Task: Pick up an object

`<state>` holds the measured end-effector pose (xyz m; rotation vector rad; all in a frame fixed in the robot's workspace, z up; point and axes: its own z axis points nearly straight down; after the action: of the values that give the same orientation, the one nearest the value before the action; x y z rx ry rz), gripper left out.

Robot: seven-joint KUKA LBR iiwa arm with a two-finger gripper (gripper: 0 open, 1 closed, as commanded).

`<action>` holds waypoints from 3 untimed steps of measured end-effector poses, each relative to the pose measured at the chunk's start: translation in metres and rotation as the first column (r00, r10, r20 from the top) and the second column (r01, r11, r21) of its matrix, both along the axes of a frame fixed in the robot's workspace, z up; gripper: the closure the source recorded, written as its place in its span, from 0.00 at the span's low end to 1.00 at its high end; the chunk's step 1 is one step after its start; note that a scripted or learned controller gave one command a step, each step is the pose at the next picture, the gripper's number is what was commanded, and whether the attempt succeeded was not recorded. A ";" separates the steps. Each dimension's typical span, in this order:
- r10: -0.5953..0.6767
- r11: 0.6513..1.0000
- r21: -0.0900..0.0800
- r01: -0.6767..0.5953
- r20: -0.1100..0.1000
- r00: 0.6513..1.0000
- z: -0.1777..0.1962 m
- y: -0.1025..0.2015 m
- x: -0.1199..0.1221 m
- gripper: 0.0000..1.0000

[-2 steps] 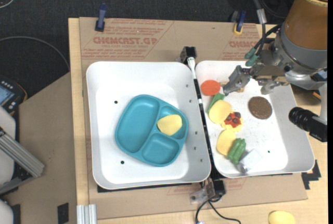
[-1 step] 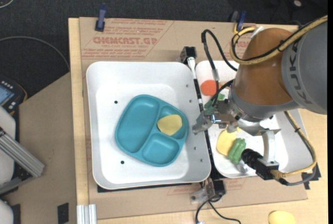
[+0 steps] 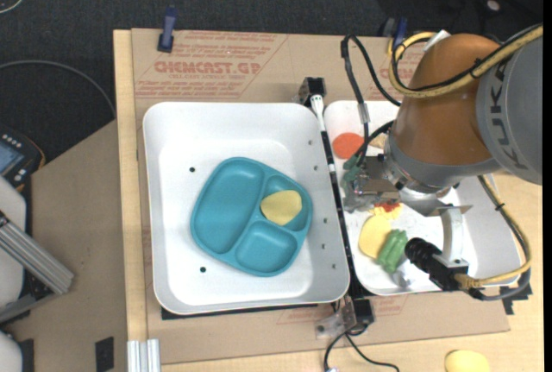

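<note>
Two shallow white plastic bins stand side by side on the table [image 3: 216, 59], whose top is a pale brown board with red printed letters.

The left bin [image 3: 172, 262] has rounded corners and a smooth, slightly glossy floor. One teal plastic plate with three compartments [image 3: 228, 211] lies in it, a little tilted against the bin's sides. This plate is rounded like a soft triangle, with low walls between the compartments. In its upper right compartment rests a pale yellow, rounded flat piece [image 3: 281, 206] with a matte surface; the other two compartments hold nothing.

The right bin [image 3: 483, 249] is covered for a large part by the grey arm with its shiny orange band [image 3: 448, 103]. Several small things show along this bin's left side. A round orange piece [image 3: 348, 144] lies nearer to the far end. A smooth yellow rounded piece [image 3: 373, 234] lies nearer to the front, and a green, bumpy, long piece [image 3: 392, 249] touches it on the right. What material they are made of I cannot tell.

The hand [image 3: 360, 182] is low over the left side of the right bin, between the orange piece and the yellow piece. Whether it is open or closed, I cannot tell, and I see nothing gripped in it.
</note>
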<state>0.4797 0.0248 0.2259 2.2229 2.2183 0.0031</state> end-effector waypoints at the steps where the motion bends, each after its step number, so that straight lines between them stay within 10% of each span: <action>1: 0.009 1.000 0.003 -0.009 0.012 1.000 0.117 0.040 0.001 1.00; 2: 0.011 1.000 0.007 -0.011 0.018 1.000 0.269 0.107 0.000 1.00; 3: -0.003 1.000 -0.005 0.003 -0.017 1.000 0.127 0.079 -0.002 1.00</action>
<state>0.4778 0.1037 0.3526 2.2320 2.2212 -0.0220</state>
